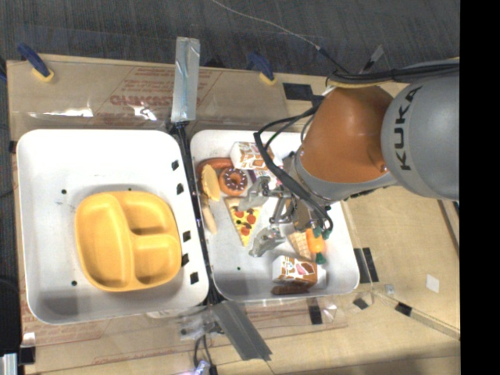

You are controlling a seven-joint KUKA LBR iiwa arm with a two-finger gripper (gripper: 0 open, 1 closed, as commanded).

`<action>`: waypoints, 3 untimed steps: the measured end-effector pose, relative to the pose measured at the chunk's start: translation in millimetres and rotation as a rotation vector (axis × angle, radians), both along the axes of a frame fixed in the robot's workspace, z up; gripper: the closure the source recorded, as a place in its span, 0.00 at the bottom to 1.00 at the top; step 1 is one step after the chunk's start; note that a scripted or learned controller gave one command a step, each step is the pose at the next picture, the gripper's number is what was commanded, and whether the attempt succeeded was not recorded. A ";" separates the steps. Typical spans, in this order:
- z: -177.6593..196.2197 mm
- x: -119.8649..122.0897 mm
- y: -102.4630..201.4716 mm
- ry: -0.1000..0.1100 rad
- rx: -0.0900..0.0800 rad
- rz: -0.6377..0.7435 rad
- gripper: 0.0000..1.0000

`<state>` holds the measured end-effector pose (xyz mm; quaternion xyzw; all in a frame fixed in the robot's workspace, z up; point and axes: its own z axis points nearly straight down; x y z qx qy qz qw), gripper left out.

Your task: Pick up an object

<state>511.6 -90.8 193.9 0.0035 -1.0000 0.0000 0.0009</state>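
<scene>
The grey arm (414, 143), with its orange band (348, 135) above the wrist, reaches in over the right bin (234, 283), and the jaws (273, 229) hang low above that bin's middle, their metal parts mixed in with the cluttered toys beneath, so whether they stand open or closed cannot be told, and nothing can be seen gripped between them. Just left of the jaws lies a pizza slice (244, 219), its tip pointing toward the bin's near wall. Up and left of the jaws sits a chocolate donut (233, 180), touching a hot dog (211, 183) that lies farther left, near the wall shared with the other bin. Above the jaws, partly under the black cables, is a small white carton (250, 156). Just right of the jaws an orange carrot-like piece (316, 244) lies beside a pale cone-shaped piece, and below the jaws, near the bin's front wall, rests a small printed box (297, 272). Well apart to the left, in the left bin (47, 162), sits a yellow divided tray (127, 239). Both bins rest on the counter (406, 272).
</scene>
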 end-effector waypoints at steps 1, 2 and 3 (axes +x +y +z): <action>-103.5 68.9 0.0 0.000 0.000 -0.029 0.00; -92.0 70.4 1.5 -0.003 0.000 -0.022 1.00; -92.1 70.4 1.8 -0.003 0.000 -0.022 0.00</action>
